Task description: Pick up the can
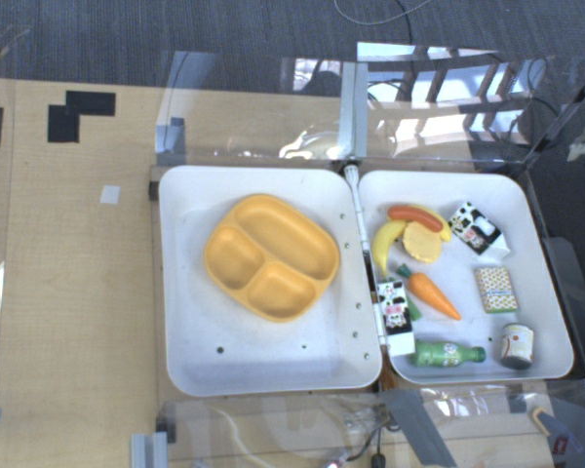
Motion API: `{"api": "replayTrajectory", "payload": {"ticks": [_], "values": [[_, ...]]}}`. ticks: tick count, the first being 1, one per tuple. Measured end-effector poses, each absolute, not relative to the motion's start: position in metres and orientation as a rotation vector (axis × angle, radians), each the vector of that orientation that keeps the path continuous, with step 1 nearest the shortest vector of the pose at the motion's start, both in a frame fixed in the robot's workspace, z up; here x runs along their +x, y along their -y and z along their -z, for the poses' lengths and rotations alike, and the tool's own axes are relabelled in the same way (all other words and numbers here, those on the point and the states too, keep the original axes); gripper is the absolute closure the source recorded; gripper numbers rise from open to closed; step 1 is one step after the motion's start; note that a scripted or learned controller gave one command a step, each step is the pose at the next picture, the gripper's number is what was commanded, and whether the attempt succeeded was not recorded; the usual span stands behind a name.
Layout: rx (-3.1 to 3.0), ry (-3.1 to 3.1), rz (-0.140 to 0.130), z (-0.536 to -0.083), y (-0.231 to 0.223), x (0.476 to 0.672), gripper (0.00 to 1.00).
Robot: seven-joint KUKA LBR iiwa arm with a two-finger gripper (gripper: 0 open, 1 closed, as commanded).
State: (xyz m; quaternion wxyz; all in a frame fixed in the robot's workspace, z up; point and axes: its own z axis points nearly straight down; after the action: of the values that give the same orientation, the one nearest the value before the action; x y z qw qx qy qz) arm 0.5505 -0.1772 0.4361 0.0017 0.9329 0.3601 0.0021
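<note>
Approach step: you find the can (516,344) at five o'clock in the right bin (541,232), upright. Gripper state cannot be told; descend there next.

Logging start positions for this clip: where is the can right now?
The can lies in the near right corner of the right-hand bin, just right of the green bottle and below the tan cracker box.

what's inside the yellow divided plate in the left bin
The yellow plate sits in the left bin, and all three of its compartments show bare yellow with no food in them. The patch of bin floor under the plate is covered.
</note>
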Motion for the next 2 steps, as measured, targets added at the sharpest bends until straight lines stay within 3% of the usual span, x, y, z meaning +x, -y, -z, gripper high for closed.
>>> {"api": "replayTrajectory", "payload": {"ticks": [1,2], "values": [[3.077,-0.622,-0.006,-0.436,0.177,0.5,0.0],[3.119,-0.362,-0.006,-0.436,0.145,0.488,0.0]]}}
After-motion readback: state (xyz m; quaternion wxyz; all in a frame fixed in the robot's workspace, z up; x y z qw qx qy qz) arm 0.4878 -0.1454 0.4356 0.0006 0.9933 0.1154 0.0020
